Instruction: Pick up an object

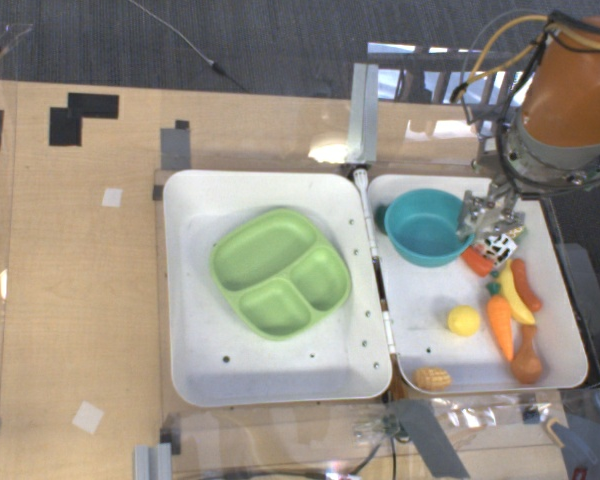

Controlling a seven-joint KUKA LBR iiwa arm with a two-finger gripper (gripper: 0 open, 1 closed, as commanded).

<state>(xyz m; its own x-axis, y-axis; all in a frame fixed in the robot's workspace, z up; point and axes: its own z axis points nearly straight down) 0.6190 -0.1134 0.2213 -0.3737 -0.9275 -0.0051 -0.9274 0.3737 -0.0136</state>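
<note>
Claw (490,220) hangs over the right bin (420,348), beside the teal bowl (425,226); its opening cannot be determined.

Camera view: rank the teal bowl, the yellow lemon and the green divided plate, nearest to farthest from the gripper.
1. Teal bowl, right bin, beside the gripper.
2. Yellow lemon, right bin, toward the front.
3. Green divided plate, left bin.

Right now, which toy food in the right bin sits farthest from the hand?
The tan peanut-like piece at the right bin's near-left corner; the lemon, carrot and banana lie closer.
</note>
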